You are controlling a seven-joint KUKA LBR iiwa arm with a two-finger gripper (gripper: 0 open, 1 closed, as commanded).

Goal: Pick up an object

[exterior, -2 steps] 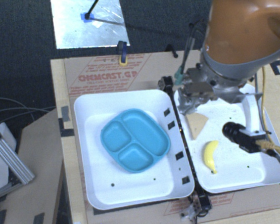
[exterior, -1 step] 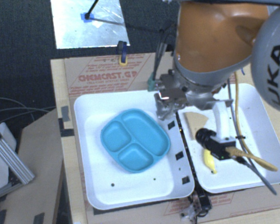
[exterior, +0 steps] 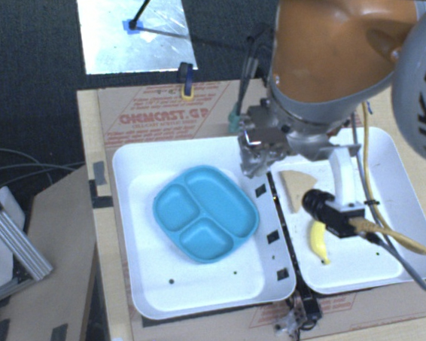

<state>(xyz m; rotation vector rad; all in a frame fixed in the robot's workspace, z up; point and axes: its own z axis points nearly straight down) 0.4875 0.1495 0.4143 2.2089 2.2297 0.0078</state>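
Seemingly, in the camera view, the gripper [exterior: 259,153] hangs above the seam between the two bins; whether it is spread or pressed together cannot be told. The banana [exterior: 319,244] lies in the right bin [exterior: 395,177], below and right of it, long axis running near-to-far. It looks yellow, small, curved.

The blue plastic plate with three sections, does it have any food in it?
No, empty. The blue plastic divided plate lies flat in the left white bin, and all three sections show bare blue.
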